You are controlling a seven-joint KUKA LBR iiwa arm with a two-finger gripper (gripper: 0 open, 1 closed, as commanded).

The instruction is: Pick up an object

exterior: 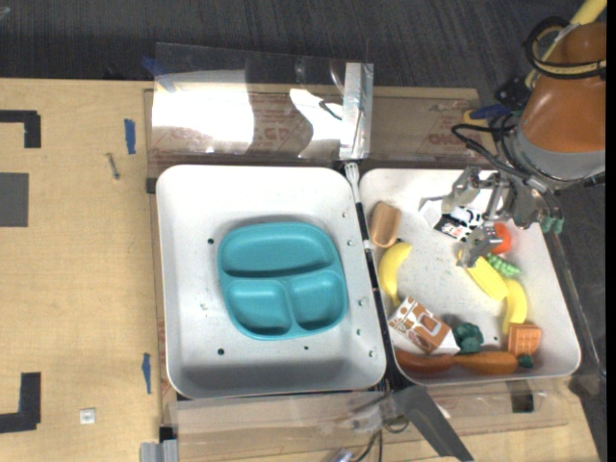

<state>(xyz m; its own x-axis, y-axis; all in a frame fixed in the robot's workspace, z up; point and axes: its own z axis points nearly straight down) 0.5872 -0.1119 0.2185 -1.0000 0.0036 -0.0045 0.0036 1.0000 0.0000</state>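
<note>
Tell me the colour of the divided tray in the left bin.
Teal, or blue-green: the divided tray shows plainly in the camera view, lying in the left bin.

the scene is evenly and fairly brightly lit from above, with colours a little washed. the strongest glare sits on the clear plastic sheet [245,114] behind the left bin [183,258], where a white patch blows out all detail. the white bins read slightly grey, with soft shadows along their inner walls and under the teal tray [281,279]. the picture is mildly soft and grainy throughout; the arm [568,94] and its hand [478,221] look blurred, small parts hard to resolve. the dark floor [289,8] at top is dim.
</note>
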